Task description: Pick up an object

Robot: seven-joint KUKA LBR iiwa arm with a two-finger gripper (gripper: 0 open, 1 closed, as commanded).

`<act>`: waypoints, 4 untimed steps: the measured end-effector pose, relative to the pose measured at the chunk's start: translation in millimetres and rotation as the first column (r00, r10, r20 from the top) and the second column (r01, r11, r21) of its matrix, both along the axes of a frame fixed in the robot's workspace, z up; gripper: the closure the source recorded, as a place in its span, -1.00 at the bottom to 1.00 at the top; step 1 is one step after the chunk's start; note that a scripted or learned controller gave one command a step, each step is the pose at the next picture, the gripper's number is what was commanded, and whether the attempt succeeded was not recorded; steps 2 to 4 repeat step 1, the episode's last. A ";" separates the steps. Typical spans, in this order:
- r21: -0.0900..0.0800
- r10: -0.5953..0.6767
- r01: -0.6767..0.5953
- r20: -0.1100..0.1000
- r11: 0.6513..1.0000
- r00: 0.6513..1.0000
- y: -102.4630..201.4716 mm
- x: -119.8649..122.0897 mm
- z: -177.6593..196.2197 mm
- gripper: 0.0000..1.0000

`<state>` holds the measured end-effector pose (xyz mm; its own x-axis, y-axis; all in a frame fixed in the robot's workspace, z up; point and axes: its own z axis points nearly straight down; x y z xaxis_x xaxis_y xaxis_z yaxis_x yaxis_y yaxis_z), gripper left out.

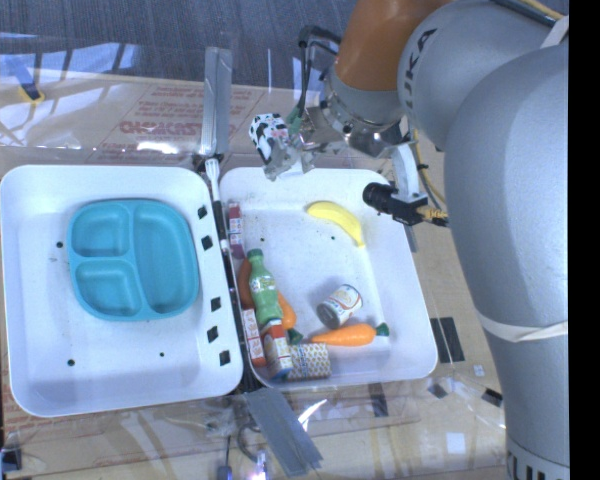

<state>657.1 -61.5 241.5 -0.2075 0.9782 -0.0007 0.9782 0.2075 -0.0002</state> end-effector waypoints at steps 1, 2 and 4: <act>0.001 0.007 -0.007 -0.003 1.000 1.000 32.8 -88.2 13.4 1.00; 0.001 0.007 -0.007 -0.003 1.000 1.000 32.8 -88.2 13.4 1.00; 0.001 0.007 -0.007 -0.003 1.000 1.000 32.8 -88.2 13.4 1.00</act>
